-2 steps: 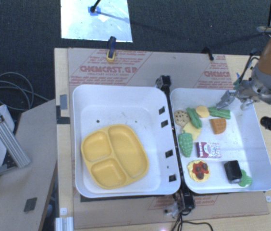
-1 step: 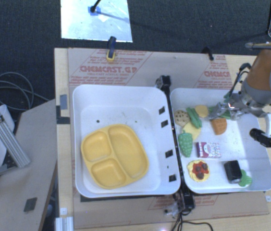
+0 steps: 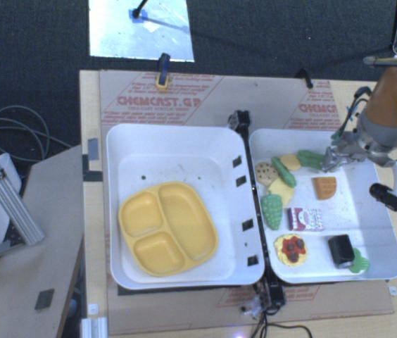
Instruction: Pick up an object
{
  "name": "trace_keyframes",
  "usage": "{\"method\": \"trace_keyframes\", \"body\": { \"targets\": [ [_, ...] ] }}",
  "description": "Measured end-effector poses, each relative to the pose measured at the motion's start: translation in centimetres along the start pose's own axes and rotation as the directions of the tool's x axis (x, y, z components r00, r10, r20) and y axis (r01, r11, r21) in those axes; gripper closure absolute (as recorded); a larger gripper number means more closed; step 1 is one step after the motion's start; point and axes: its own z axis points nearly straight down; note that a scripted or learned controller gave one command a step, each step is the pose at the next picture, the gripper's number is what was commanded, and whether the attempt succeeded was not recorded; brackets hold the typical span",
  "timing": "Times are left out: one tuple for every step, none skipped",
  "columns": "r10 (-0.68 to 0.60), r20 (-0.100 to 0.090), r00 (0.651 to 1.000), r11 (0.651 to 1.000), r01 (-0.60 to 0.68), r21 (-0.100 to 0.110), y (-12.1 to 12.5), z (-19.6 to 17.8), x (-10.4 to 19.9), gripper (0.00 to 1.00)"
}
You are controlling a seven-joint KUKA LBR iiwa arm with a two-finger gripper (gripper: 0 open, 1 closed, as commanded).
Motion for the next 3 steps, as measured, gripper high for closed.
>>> {"method": "trace_keyframes", "body": {
  "targets": [
    [-0.001, 0.0, 1.0, 1.0, 0.001, 0.001, 0.0, 0.1, 0.0, 0.0],
    [0.006, -0.004, 1.0, 1.0, -0.006, 0.007, -5.9, 1.3, 0.0, 0.0],
    [0.003, -0.001, 1.0, 1.0, -0.003, -0.001, -5.5, 0.1, 0.0, 1.0]
  ]
}}
